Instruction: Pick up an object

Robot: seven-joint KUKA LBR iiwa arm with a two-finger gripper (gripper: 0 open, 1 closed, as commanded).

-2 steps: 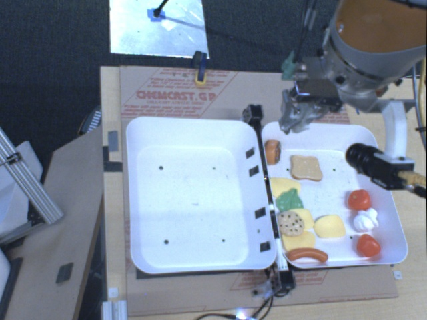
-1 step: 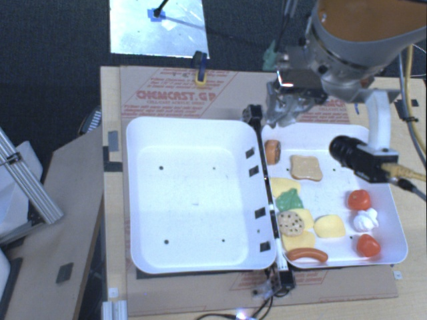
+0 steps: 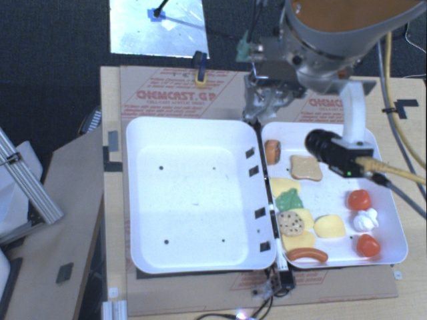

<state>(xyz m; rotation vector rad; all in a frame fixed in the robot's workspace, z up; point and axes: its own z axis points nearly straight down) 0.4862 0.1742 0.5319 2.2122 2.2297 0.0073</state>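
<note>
My gripper [image 3: 261, 112] hangs above the far edge of the bins, near the divider between them, with nothing seen between its fingers. The right bin [image 3: 393, 242] holds toy food. A hot dog bun [image 3: 272, 151] lies closest to the gripper, just below it. A toast slice [image 3: 306, 168] sits to its right. Further forward lie a green leafy piece [image 3: 289, 199], a chocolate chip cookie [image 3: 291, 223], a yellow cheese wedge [image 3: 329, 227], a sausage [image 3: 307, 255], two red tomatoes [image 3: 359, 199] [image 3: 367, 245] and a white garlic bulb [image 3: 365, 220].
The left bin [image 3: 193, 192] lies beside the right one, joined by black clips along the divider [image 3: 264, 199]. Both rest on a cardboard sheet [image 3: 173, 95]. A yellow and blue clip [image 3: 200, 69] stands at the cardboard's far edge. A metal rail [image 3: 27, 185] leans at the left.
</note>
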